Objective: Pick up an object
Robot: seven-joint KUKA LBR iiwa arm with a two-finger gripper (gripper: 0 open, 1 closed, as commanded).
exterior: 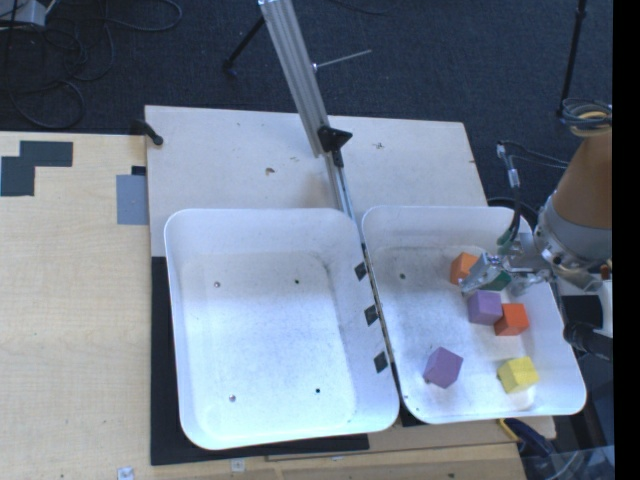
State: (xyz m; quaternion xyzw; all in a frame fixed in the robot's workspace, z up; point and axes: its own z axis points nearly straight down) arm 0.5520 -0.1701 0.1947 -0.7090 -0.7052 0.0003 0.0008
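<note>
Tool [492, 270] sits low in right bin [420, 238], between orange block [463, 266] and purple block [485, 307], likely positioned for a grasp. Its opening cannot be determined; nothing visibly held.

One fixed camera looks down aslant on both bins [270, 223], arm [585, 193] entering right.

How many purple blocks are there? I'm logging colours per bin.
2, both in the right bin: one purple block beside the gripper, another purple block nearer the front. The arm may hide more.
</note>
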